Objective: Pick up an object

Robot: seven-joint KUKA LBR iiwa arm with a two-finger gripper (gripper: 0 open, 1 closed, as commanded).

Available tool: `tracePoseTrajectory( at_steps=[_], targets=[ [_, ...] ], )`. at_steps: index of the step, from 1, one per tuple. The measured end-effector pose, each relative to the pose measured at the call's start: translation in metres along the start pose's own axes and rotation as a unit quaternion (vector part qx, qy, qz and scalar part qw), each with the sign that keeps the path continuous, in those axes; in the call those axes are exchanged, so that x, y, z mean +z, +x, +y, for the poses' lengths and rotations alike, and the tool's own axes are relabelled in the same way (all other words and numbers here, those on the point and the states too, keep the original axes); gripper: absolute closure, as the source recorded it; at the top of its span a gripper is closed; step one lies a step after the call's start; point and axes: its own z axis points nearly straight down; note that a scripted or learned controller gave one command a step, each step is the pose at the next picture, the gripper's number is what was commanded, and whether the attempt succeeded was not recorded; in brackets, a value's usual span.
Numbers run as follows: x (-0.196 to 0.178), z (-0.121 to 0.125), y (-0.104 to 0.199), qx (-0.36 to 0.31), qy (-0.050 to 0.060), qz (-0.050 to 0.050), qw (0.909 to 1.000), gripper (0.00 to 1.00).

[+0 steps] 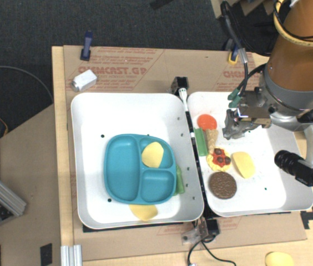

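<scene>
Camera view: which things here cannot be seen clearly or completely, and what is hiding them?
- Hand: the wrist above it covers its fingers, so open or shut cannot be told.
- Green piece in the left bin: mostly under the blue tray.
- Yellow piece: partly tucked under the tray's near edge.
- Small red and yellow toy in the right bin: too small to identify.

Two white bins [84, 148] sit on a tan cardboard sheet [145, 65] printed with faded red lettering. The divided plate [124, 173] is teal and carries a pale yellow piece [152, 154]. Near the fingers lie an orange-red disc [206, 121], a green strip [201, 142], a dark brown speckled cookie [222, 185] and a yellow wedge [243, 164].
</scene>
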Motion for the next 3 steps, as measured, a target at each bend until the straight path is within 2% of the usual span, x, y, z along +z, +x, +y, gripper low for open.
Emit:
tracePoseTrajectory(
  at_steps=[1, 2, 3],
  targets=[
    [0.085, 0.0, -0.039, 0.002, 0.001, 0.0, 1.0, 1.0],
    [0.179, 0.108, -0.073, 0.001, -0.007, -0.001, 1.0, 1.0],
    [0.28, 0.16, -0.119, 0.001, -0.005, -0.002, 1.0, 1.0]
  ],
)
